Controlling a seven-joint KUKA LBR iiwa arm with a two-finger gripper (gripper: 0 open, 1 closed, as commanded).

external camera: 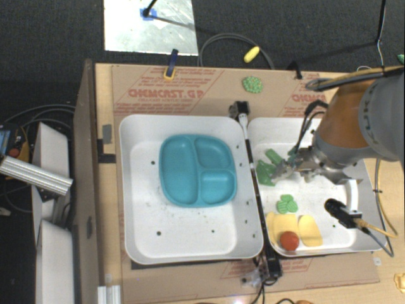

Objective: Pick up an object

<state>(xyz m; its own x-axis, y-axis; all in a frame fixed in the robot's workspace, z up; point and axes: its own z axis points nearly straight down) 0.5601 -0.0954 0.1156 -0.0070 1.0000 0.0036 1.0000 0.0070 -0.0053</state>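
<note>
From above, the gripper (286, 167) was low in the right bin (316, 124), its metal fingers beside a dark green flat piece (266, 171) near the bin's left wall; it was not possible to tell how far they were open, or if they held it. Nearer the front lay a bumpy light green object (287, 203), two smooth yellow blocks (297, 225) and a small red ball (289, 240). The left bin (142, 233) carried a glossy teal divided plate (197, 170). Another bumpy green object (252, 84) lay on the cardboard (190, 87) behind the bins.

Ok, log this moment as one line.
arm: over right bin | pincer: at green pieces, grasp unclear | left bin: blue divided plate | lifted: no
</note>
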